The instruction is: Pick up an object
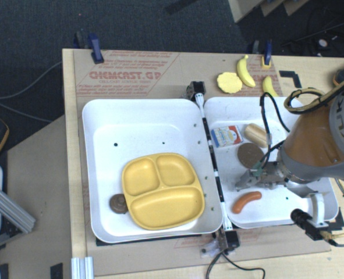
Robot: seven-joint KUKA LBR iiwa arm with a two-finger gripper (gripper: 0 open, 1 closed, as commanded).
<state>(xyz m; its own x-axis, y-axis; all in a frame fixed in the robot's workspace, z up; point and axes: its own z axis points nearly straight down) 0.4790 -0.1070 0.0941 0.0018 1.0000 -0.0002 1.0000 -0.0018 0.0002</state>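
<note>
The right bin (311,209) holds an orange-red sausage (245,201) near its front, a brown disc (248,154) in the middle, a tan roll (255,133) and a small white carton (226,135) toward the back. My gripper (254,178) hangs low over this bin, just above the sausage and right in front of the brown disc. I see nothing held in it. The arm's orange band (311,138) rises behind it and hides part of the bin's right side.
The left bin (102,127) contains a yellow divided tray (162,189) with a small brown disc (119,203) beside its left edge. On the bench behind the right bin lie two bananas (246,72) and a yellow round piece (230,82). Black cables loop beside the arm.
</note>
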